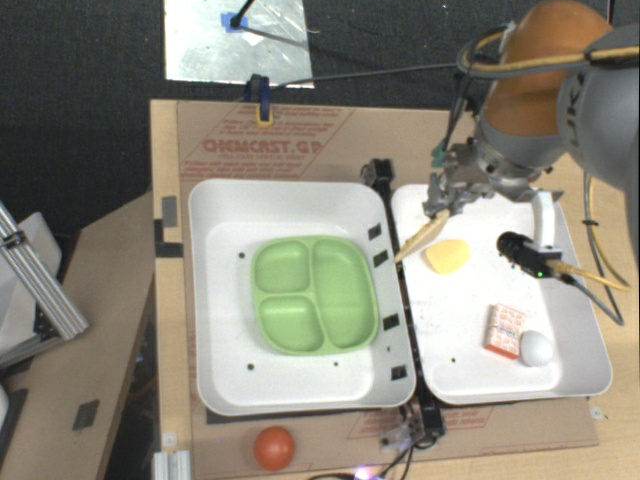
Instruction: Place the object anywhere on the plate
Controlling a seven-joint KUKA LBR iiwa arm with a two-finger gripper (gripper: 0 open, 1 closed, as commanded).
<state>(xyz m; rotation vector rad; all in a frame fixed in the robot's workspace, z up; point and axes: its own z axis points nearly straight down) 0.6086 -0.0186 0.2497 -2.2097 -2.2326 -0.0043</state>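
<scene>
Leftward, the green compartmented plastic plate (314,295) waits in the left white bin (215,228), ready to receive. Right bin (590,368): the yellow rounded object (446,256) lies unheld, the gripper (448,200) just above; its state I cannot tell.

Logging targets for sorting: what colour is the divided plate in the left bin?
Light green, seen clearly in the camera view: the divided plastic plate.

Arm bent low; gripper (447,200) down

Green plate (314,295) smooth matt plastic; white bins (222,218) glossy plastic; bench (300,138) brown cardboard, matt
</scene>
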